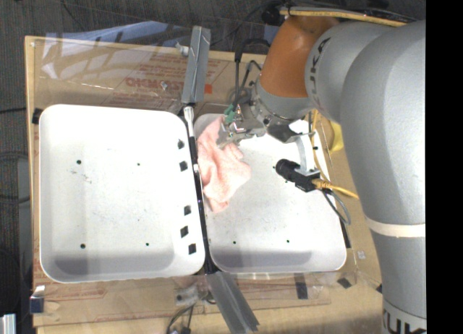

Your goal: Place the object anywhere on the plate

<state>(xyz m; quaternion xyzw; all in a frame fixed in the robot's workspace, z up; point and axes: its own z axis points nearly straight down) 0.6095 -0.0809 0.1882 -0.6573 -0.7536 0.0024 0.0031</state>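
A crumpled pink cloth (219, 170) lies in the right white bin (289, 249), bunched against its left wall next to the divider. My gripper (234, 131) is down at the cloth's upper end, touching or just above the fabric. The cloth rises in a fold toward the gripper. The grey arm with its orange band (293, 54) comes in from the upper right and hides the bin's back right corner.
The left white bin (108, 195) stands beside the right one, and a grey rail (195, 181) with black clips runs between them. A black fitting with a yellow-tipped cable (300, 175) hangs from the arm over the right bin's middle.
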